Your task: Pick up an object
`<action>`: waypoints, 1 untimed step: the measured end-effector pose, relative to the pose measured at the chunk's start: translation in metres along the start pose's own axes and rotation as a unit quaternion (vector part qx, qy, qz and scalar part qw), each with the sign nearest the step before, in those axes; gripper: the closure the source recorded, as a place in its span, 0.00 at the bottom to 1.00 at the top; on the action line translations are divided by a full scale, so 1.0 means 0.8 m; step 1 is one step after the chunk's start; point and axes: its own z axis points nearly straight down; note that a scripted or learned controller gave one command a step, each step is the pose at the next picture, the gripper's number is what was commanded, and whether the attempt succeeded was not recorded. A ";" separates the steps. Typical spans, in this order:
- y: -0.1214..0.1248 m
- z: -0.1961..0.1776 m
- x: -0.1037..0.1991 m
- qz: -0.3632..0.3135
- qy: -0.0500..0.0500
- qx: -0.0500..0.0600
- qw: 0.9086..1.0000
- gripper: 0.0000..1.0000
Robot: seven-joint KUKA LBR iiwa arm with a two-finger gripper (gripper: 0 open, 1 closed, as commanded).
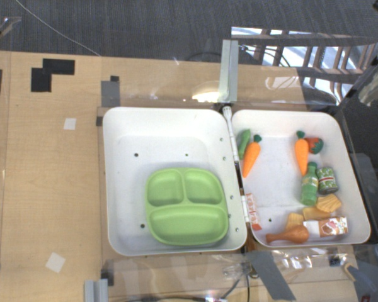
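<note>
Camera view looks down on my worktop [44, 187], pale wood, with two shallow white bins side by side at centre and right of the frame. The left bin [123, 137] carries a green divided plate [186, 206] lying flat toward its lower half. The right bin [274, 162] holds the things I could pick. A carrot [251, 156] lies tilted near its upper left, just beside a green vegetable [243, 142] against the dividing wall. Another carrot [301, 155] lies toward the upper right, touching a red item [314, 145]. Below that stands a green bottle [310, 184] beside a small can [327, 180]. Along the lower edge lie a drumstick [290, 234], a small carton [331, 227] and tan pieces of bread [324, 206]. My jaws: I cannot tell whether wide or narrow.
</note>
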 end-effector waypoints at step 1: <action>0.049 -0.003 -0.039 0.047 -0.001 -0.001 0.999 1.00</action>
